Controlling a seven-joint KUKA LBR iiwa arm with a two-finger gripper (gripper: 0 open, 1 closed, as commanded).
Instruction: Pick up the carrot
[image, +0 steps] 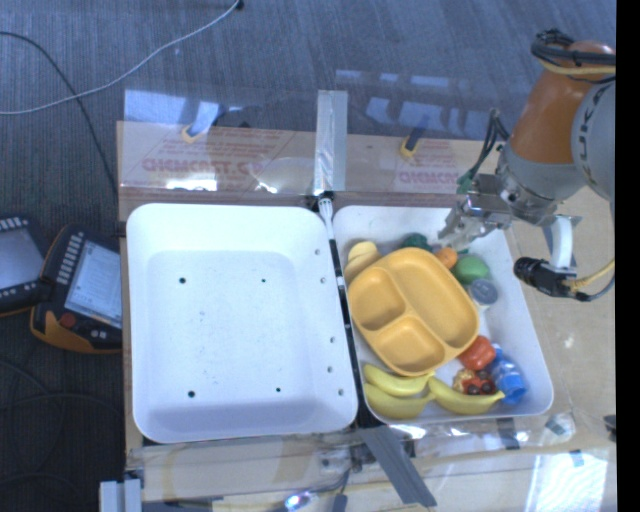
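The gripper (462, 228) hangs over the upper edge of the right bin (530, 350), right of frame centre; whether it is open or closed cannot be told, and nothing shows in its grasp. Just below it lies the carrot (446, 257), a small orange piece touching the upper rim of the yellow divided plate (412, 306). Around the plate sit a green ball (473, 268), bananas (425, 392) and small toys. Red lettering on the cardboard (200, 160) behind the bins is unreadable.
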